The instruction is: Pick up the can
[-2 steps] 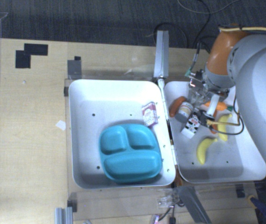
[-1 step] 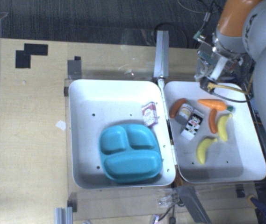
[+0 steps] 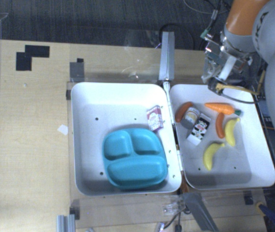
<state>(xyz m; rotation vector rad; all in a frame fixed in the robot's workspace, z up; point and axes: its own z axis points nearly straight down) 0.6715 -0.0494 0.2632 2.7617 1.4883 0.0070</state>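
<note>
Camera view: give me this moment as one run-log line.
gripper: above right bin far rim, holding nothing seen | can: lying in right bin, untouched | pick: not done

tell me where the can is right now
The can lies in the right bin, near its upper left corner, between a sausage and a small box.
</note>
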